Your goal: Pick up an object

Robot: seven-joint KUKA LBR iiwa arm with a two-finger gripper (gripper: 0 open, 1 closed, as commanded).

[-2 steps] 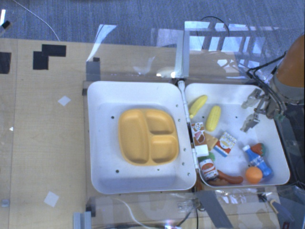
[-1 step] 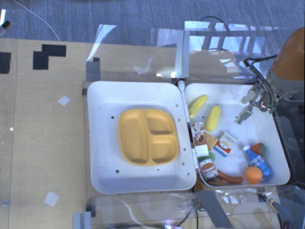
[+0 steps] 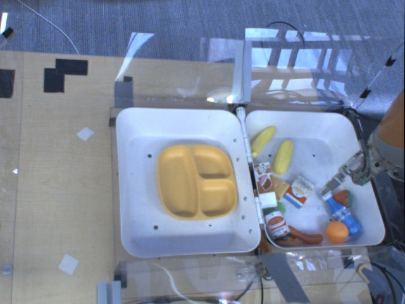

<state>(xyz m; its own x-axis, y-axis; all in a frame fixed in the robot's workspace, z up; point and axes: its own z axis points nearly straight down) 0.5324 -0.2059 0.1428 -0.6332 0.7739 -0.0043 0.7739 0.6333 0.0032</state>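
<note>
Reaching in over the right bin, a shallow white plastic tray with rounded corners, the metallic gripper hangs above that bin's right half; whether it is open or closed, and whether it has hold of anything, cannot be told from this slant. Just below the gripper lie a small blue bottle and a smooth round orange. Left of the gripper sits a flat printed carton. Two bumpy yellow corn cobs rest toward the bin's upper left, and a glossy reddish sausage lies along its lower edge. Beside the right bin, the left bin bears a matte yellow divided plate with three compartments.
</note>
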